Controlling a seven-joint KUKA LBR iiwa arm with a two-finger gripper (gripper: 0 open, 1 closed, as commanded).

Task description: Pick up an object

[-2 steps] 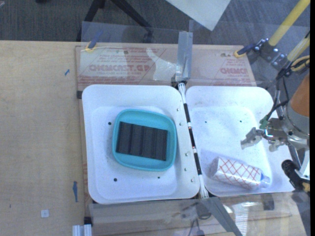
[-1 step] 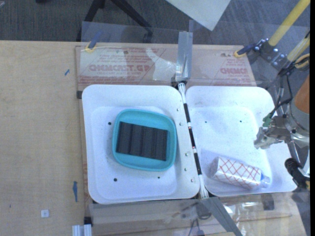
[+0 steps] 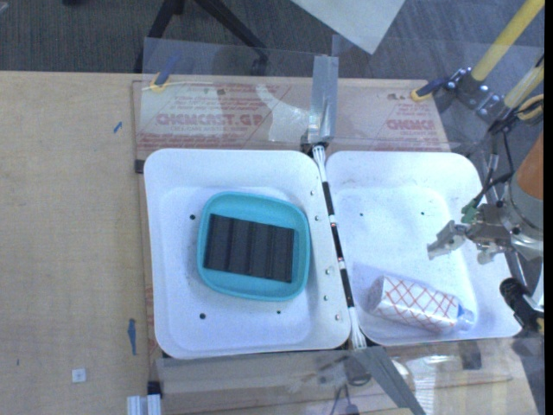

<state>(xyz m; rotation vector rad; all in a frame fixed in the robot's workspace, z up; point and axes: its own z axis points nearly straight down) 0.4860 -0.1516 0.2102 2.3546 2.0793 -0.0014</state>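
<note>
tray [image 3: 253,246] in left bin [image 3: 164,188] | tube [image 3: 419,303] in right bin [image 3: 389,180]

Objects in the two white bins

Teal tray [image 3: 254,246] with dark ribbed insert lies flat, centred in left bin [image 3: 164,188]. Red-crosshatched white tube [image 3: 419,304] lies on its side in right bin [image 3: 389,175], near front wall.

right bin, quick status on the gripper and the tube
Gripper over right bin, nothing between its fingers. Red-checked tube lies flat at bin's near edge, not gripped. Teal tray in left bin, out of the way.
</note>
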